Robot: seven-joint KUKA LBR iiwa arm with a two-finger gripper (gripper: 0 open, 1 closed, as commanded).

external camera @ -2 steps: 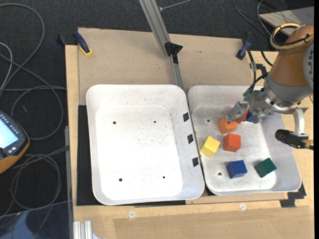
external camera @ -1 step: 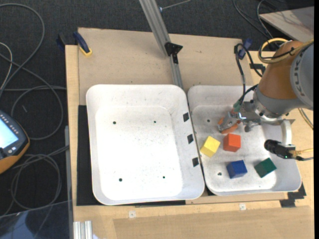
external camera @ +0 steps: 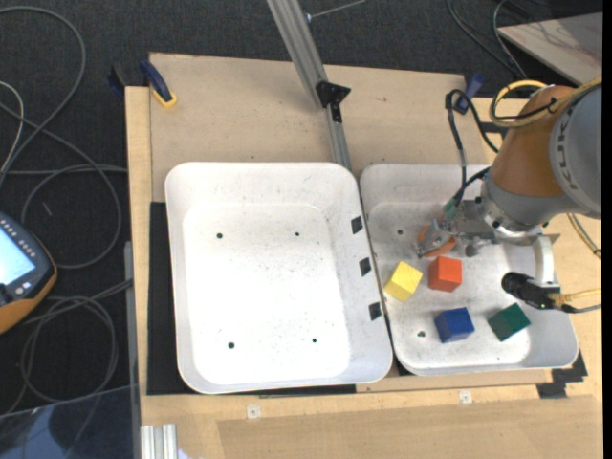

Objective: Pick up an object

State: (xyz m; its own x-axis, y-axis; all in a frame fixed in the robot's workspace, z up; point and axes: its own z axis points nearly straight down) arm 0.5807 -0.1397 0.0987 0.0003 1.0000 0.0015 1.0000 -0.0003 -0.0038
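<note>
The gripper [external camera: 442, 237] hangs low in the right bin [external camera: 478, 360], just at twelve o'clock of the orange block [external camera: 446, 273]; I cannot tell its jaw state. A yellow block [external camera: 404, 281] sits at nine o'clock of the orange, with a blue block [external camera: 454, 324] at six and a green block [external camera: 509, 321] at four. A descent off-centre could likely nudge the orange block aside or catch its edge.

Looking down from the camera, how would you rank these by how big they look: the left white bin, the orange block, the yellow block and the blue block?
1. The left white bin, by far the largest.
2. The orange block, yellow block and blue block look nearly alike in size; I would not rank them.
</note>
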